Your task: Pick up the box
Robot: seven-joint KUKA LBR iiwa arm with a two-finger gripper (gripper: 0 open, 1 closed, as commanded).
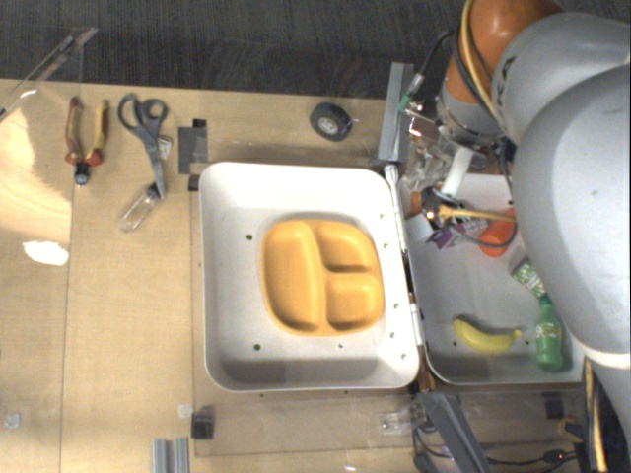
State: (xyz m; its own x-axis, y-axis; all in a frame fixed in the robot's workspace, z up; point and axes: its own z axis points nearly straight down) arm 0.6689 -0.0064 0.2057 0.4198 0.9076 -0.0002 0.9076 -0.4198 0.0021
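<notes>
My gripper [441,180] hangs low over the far left corner of the right bin [463,368], under the orange wrist band. Just below it lies a huddle of small things: a pale boxy piece [418,228] against the bin's left wall, a purple item [455,234] and an orange-red item [499,236] with a thin stick across them. I cannot tell which of these is the box. The grey arm hides the right side of this bin.
The left bin [227,264] holds a yellow divided tray [320,274]. A banana [485,336], a green bottle [547,335] and a green-white packet [527,278] lie in the right bin's near part. Scissors [148,131], pliers [84,136] and a tape roll [331,120] rest on the bench.
</notes>
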